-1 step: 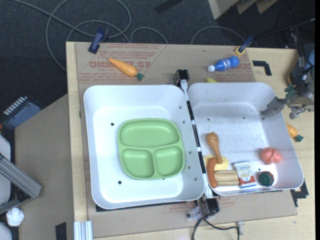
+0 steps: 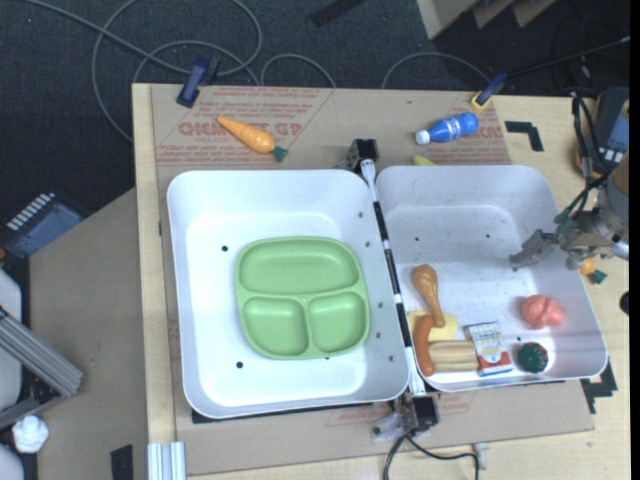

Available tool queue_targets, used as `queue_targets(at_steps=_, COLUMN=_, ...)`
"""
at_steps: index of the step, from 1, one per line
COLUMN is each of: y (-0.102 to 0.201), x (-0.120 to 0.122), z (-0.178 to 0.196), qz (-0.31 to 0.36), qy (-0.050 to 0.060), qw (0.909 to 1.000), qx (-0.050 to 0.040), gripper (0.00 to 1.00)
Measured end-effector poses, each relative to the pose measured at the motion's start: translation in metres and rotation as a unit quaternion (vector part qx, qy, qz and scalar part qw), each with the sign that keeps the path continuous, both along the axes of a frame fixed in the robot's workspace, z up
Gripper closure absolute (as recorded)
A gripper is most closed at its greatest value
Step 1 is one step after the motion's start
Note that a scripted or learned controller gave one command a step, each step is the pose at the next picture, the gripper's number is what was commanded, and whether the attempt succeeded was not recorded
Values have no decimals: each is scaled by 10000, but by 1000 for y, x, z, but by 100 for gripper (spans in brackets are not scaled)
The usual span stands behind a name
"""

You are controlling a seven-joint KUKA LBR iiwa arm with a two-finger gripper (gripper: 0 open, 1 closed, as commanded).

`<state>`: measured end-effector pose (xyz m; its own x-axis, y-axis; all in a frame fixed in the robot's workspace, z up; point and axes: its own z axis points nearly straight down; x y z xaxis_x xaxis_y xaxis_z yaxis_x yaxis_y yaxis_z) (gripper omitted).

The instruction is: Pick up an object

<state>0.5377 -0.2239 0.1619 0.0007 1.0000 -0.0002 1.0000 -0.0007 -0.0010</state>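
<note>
The right bin [image 2: 470, 193] holds several toy foods along its near side. A brown drumstick [image 2: 427, 288] lies by the left wall, above a hot dog in a bun [image 2: 448, 356] and a yellow cheese piece [image 2: 443, 325]. A small white and red packet [image 2: 487, 346], a dark green round item [image 2: 532, 356] and a pink lump [image 2: 543, 311] lie toward the near right corner. My gripper [image 2: 528, 255] reaches in from the right and hovers above the bin's right half, up and left of the pink lump. Nothing shows in its grasp.
The left bin [image 2: 200, 268] carries a green divided plate [image 2: 300, 296]. On the bench behind the bins lie an orange carrot [image 2: 250, 134], a blue and white bottle [image 2: 448, 128] and a blue clip [image 2: 195, 81]. Cables trail across the dark floor.
</note>
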Motion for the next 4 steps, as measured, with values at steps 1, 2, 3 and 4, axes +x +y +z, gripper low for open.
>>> queue_targets(at_steps=1, y=5, x=-33, z=-72, qz=11, qy=21, qw=10000, qx=34, gripper=0)
queue_targets(at_steps=2, y=0, x=37, z=78, qz=11, qy=-26, qw=10000, qx=-10, gripper=0)
queue_targets(at_steps=3, y=93, x=19, z=-3, qz=12, qy=7, qw=10000, qx=11, gripper=0)
queue_targets(at_steps=4, y=133, x=1, z=-19, qz=8, qy=7, qw=10000, qx=7, gripper=0)
